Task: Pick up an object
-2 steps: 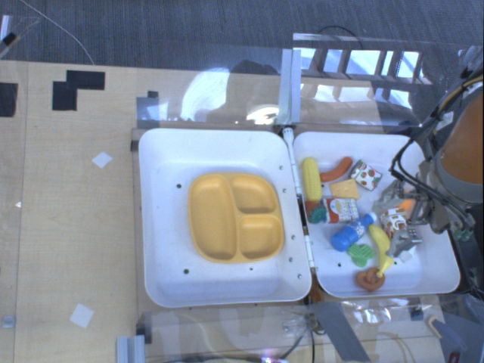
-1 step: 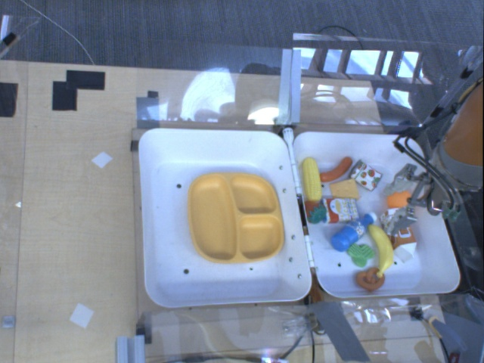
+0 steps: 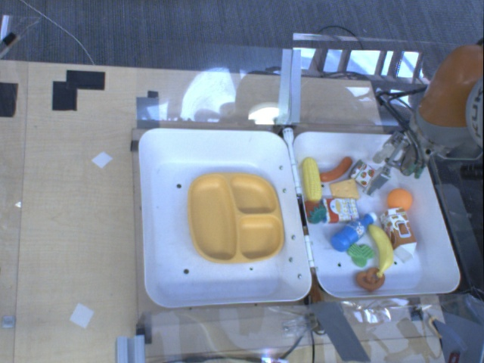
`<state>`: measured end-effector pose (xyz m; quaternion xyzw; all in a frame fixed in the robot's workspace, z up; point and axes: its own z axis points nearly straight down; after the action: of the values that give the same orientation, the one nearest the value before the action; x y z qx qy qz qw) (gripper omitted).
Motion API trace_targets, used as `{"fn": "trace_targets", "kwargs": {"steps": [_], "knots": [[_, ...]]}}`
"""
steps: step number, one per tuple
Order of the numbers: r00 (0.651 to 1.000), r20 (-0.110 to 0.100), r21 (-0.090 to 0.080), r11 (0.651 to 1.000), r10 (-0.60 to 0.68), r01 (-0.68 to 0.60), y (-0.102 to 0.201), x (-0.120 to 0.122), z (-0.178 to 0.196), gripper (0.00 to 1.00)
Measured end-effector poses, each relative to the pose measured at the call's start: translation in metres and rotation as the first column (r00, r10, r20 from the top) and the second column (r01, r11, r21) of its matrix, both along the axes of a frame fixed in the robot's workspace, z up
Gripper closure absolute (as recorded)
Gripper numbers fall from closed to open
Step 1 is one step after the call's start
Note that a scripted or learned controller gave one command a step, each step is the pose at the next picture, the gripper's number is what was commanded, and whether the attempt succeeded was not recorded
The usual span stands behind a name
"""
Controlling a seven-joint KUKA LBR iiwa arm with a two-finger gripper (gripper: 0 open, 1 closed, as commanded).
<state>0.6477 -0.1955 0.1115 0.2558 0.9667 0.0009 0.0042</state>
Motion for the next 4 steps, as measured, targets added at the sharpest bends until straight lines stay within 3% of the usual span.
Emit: {"fn": "trace_targets", "kwargs": {"steps": [1, 2, 3, 4], "knots": [[1.0, 0.001, -0.001, 1.0, -0.001, 0.001, -0.001, 0.0, 0.001, 0.0], [0.989, 0.002, -0.009, 0.989, -0.145, 0.145, 0.07, 0.013, -0.014, 0.0], [0.959, -0.008, -0.008, 0.959, -0.285, 0.285, 0.08, 0.014, -0.02, 0.0], [0.998, -0.016, -0.021, 0.998, -0.064, 0.063, 0.09, 0.013, -0.023, 0.0]]}}
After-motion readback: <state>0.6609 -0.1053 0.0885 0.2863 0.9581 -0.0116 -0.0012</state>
